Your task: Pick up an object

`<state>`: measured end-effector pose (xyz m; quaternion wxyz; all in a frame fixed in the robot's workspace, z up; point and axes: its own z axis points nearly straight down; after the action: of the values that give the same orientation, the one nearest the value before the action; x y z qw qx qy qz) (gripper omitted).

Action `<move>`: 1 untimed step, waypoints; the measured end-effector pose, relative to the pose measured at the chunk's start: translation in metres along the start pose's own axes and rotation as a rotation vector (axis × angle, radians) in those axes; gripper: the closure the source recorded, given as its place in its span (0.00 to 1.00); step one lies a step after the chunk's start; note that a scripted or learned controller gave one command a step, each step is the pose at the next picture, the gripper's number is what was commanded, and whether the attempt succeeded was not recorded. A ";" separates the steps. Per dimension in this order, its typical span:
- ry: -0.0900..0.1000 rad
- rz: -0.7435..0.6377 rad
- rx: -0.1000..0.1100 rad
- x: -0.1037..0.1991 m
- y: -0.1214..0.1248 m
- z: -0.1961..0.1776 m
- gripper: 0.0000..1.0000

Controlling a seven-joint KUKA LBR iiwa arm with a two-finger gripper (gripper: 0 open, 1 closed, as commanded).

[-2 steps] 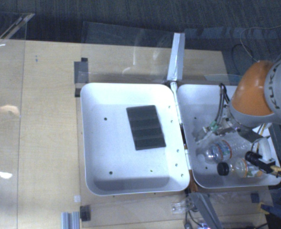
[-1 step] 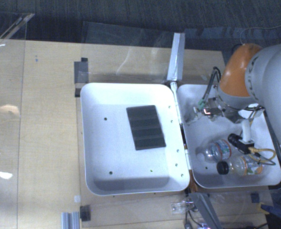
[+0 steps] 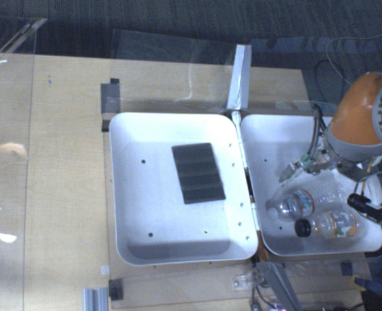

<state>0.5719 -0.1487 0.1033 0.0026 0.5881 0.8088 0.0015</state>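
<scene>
As we scan L to R, the worktop (image 3: 55, 193) carries the left bin (image 3: 133, 238) w/ a dark ribbed pad (image 3: 198, 173) lying flat mid-bin. In the right bin (image 3: 269, 141), two clear bottles (image 3: 327, 224) lie near the front wall. Tool (image 3: 307, 166) hangs above them; we can't tell its state.

Even, fairly bright overhead light; the two white bins (image 3: 178, 135) nearly bleach out. A soft shadow lies along the left bin's lower inner wall. Pale glare patches sit on the clear sheet (image 3: 6, 151) at the frame's left. The whole picture is slightly soft and grainy
</scene>
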 end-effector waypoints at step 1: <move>-0.005 -0.112 -0.011 0.005 -0.063 0.013 0.00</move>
<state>0.5108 -0.1628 0.0901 0.0078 0.5420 0.8403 0.0041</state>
